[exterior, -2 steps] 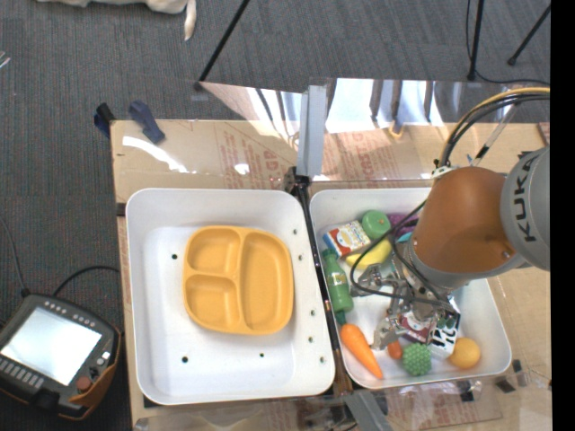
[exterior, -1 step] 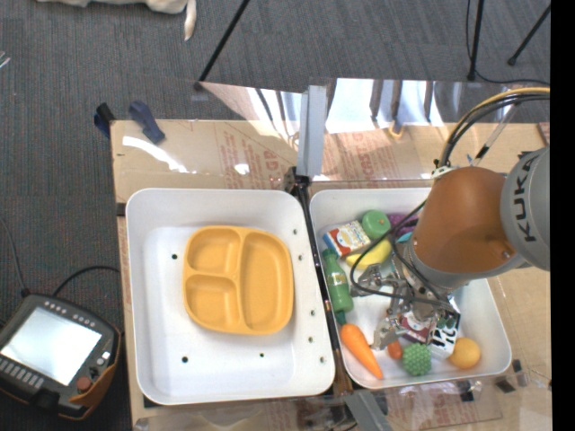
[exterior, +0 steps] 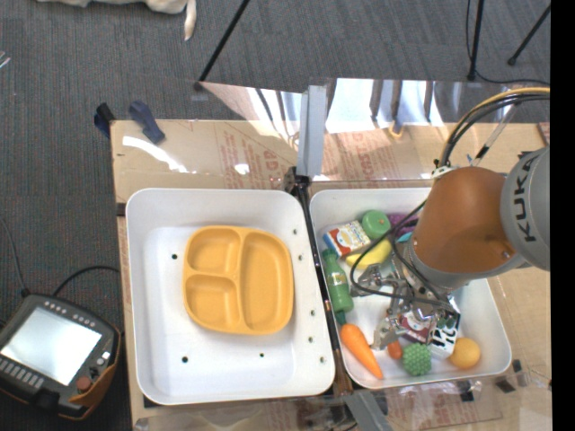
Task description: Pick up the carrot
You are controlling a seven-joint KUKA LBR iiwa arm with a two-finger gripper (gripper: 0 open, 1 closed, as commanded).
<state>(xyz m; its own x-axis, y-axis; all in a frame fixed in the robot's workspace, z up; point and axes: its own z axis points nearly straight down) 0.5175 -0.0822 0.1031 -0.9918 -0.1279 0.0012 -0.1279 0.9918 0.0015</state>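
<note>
The orange carrot (exterior: pixel 361 350) lies aslant at the front left of the right bin (exterior: pixel 497 317), its thick end toward the bin's middle wall. My gripper (exterior: pixel 402 320) hangs low in that bin, just right of and behind the carrot, over a heap of small toys. Nothing shows the carrot in its hold; the carrot rests on the bin floor. The orange-banded wrist (exterior: pixel 458 223) covers the bin's back right part.
Around the gripper lie a green bottle (exterior: pixel 337 285), a red-and-white carton (exterior: pixel 350 238), a green ball (exterior: pixel 375 224), a banana (exterior: pixel 373 254), a spiky green ball (exterior: pixel 416 359), a yellow fruit (exterior: pixel 464 353) and a cow-patterned item (exterior: pixel 445 335). The left bin (exterior: pixel 153 330) holds a yellow divided plate (exterior: pixel 239 278).
</note>
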